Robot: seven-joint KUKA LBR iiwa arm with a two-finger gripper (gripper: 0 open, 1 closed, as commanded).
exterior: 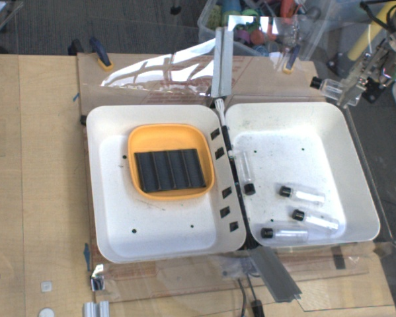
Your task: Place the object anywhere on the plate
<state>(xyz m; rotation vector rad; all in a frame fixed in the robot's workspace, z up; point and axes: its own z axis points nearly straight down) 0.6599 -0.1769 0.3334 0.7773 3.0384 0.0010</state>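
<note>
Camera view, looking down: left bin [112,230] holds orange plate [138,137]; black ribbed block [169,170] lies flat on plate, inside its rim, approx centred; prob. four ribs, though the picture's soft; right bin [303,121] has four clear vials w/ black caps: one [244,170] by the divider, three more [302,193] [313,218] [283,232] near the front-right corner, all lying on their sides; as for my pincer, wide or narrow I can't tell from this.
</note>
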